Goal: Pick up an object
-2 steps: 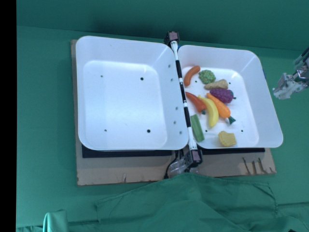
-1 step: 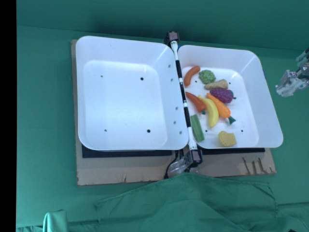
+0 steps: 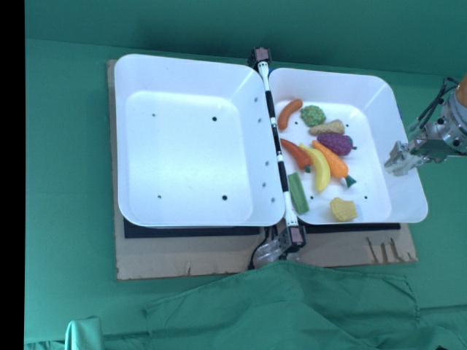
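Green cloth [image 3: 292, 305] lies bunched along the bottom, nearest the camera, lapping over the cardboard sheet [image 3: 182, 261] under the bins. Taking the divider rod [image 3: 276, 141] between the bins as the landmark: just left of it sits the left bin [image 3: 139, 79], and just right of it the right bin [image 3: 376, 93] with all the toy food. A green stick [image 3: 298, 192] lies right against the rod's lower end, a red pepper [image 3: 295, 153] beside its middle, an orange sausage [image 3: 289, 114] beside its upper part. Further right of the rod come the banana [image 3: 319, 169], the carrot [image 3: 333, 160], a purple piece [image 3: 335, 144], a tan piece [image 3: 327, 128], a green ball [image 3: 313, 115] and a yellow chunk [image 3: 343, 209].

And the gripper [image 3: 400, 160] — well right of the rod, hanging at the right bin's far rim, clear of every piece. It carries nothing; how far it is spread I cannot tell from this angle.

So nothing is picked. I'd say the whole job is left: move in over the pile, descend, close, lift.
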